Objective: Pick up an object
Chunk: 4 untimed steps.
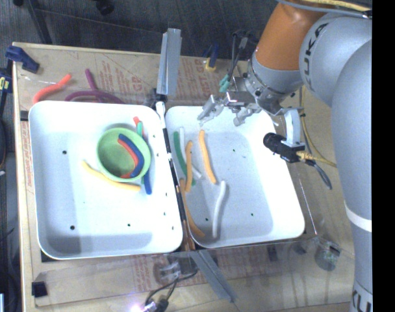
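Observation:
My gripper (227, 114) hangs over the far edge of the right bin (275, 200), its two fingers spread apart with nothing between them. Below it in that bin lie an orange stick (208, 157), a green stick (178, 149), a second orange stick (188, 164) and a bent white piece (218, 203). Another orange piece (193, 227) lies along the bin's left wall. The gripper is above and apart from all of them.
The left bin (67, 220) holds a green bowl (123, 155) with blue and red pieces in it, plus a yellow stick (103, 173). A metal divider (168, 60) stands behind the bins. Red and purple cords (87, 93) lie on the bench at the back left.

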Each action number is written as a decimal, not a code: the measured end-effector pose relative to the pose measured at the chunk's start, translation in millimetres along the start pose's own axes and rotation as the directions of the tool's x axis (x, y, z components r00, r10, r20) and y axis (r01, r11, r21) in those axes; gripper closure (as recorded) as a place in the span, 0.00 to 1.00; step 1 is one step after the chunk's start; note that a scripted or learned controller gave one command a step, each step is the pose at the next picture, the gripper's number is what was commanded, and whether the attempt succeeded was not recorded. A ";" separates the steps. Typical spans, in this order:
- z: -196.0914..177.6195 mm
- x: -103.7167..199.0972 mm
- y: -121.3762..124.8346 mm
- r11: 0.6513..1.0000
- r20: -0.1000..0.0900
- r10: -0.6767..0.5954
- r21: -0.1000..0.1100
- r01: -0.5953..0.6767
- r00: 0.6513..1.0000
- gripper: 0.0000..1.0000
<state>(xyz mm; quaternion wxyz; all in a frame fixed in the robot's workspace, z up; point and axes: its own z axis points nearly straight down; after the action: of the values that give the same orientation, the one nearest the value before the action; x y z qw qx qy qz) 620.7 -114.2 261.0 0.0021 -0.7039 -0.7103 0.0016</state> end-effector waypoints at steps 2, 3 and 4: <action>151.9 -10.5 37.8 0.993 0.003 -0.116 -0.004 0.116 0.993 1.00; 151.9 -10.6 37.7 0.993 0.004 -0.116 -0.003 0.116 0.993 0.00; 141.5 -10.2 38.3 0.993 0.004 -0.118 -0.004 0.118 0.993 1.00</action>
<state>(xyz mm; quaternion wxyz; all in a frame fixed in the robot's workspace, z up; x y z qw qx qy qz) 658.4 -123.9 119.3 -0.0007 -0.6607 -0.7507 0.0012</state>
